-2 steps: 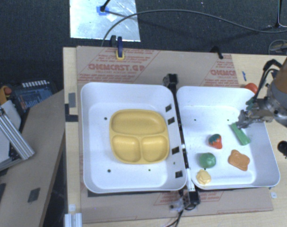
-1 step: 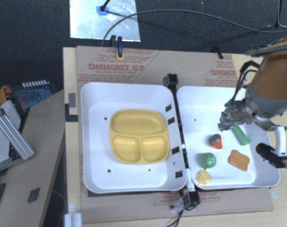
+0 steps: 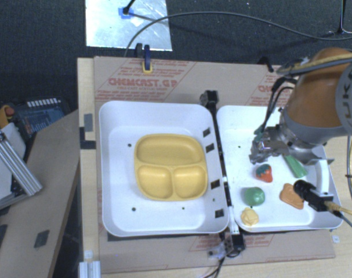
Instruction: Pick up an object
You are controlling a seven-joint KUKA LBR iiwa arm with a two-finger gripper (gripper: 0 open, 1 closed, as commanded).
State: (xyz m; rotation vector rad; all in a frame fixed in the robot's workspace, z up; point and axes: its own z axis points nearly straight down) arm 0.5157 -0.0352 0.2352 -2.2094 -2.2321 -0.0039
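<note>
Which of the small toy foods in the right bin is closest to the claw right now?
The red toy food, directly below the claw. The round green one, the yellow one and the orange one lie farther toward the bin's front edge.

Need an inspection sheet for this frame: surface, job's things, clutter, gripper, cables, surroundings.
Surface: bench of printed board carrying left bin and right bin side by side.
Job's things: in the right bin, red toy, green round toy, yellow toy, orange toy, green long toy. Yellow divided tray in the left bin.
Clutter: nothing seen on the bench beyond the bins.
Gripper: gripper low over the right bin, just above the red toy; finger state unclear.
Cables: dark cable crosses the floor behind the bench; black cable with connector over the right bin's corner.
Surroundings: silver sheet on dark floor; side table at left.
</note>
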